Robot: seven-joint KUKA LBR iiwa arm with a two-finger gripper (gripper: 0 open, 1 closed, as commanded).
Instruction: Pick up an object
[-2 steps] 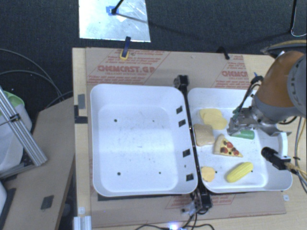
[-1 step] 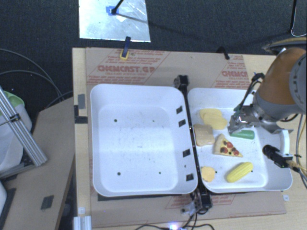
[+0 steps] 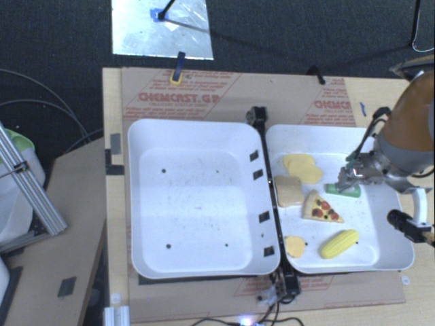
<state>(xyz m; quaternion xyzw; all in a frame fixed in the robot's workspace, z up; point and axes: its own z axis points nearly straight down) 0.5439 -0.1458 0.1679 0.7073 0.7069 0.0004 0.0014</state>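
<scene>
At the left of the frame, the left bin [image 3: 197, 195] sat on the counter [image 3: 224, 90] with only small dark specks on its floor. Just beside it, the right bin [image 3: 380, 257] held the toy food. Near that bin's left wall lay a tan bread slice [image 3: 289, 191], with pale yellow chips [image 3: 302, 167] just above it and a small round yellow piece [image 3: 294, 246] lower down, close to the front corner. Right of the bread lay a pizza slice [image 3: 322, 209], and below that a yellow corn cob [image 3: 338, 243], tilted. At the right of the frame, the arm [image 3: 411, 131] reached over the bin, and its pincer [image 3: 352, 179] hung low over a flat green object [image 3: 344, 190], just beside the pizza slice. Whether the pincer was released or clenched could not be told.
</scene>
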